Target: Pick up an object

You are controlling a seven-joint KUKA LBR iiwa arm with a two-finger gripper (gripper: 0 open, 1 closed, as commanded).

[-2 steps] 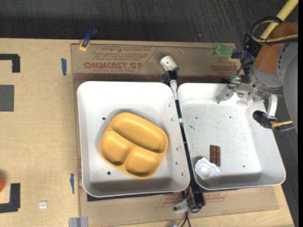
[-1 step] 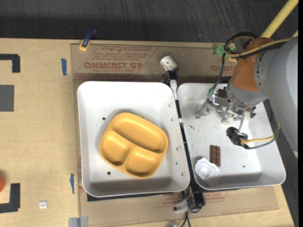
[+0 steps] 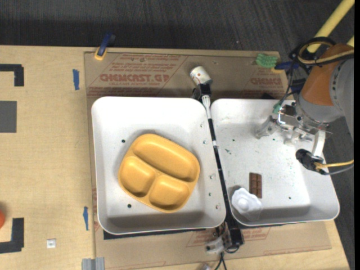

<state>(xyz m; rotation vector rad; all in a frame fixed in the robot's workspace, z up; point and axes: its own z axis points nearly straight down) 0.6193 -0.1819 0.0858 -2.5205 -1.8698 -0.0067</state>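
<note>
White cup (image 3: 246, 201) beside brown bar (image 3: 256, 184); board (image 3: 135, 75) reads "CHEMCAST".

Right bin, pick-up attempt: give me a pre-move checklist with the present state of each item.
1. Targets present in the right bin: brown bar and white crumpled object near the front edge. Ok.
2. Gripper positioned over a target: it sits near the bin's back, apart from both. Not ok.
3. Object held: nothing seen at the gripper. Not ok.
4. Bar and white object separated: they look touching. Cannot tell.
5. Yellow tray lies in the left bin, out of the way. Ok.
</note>
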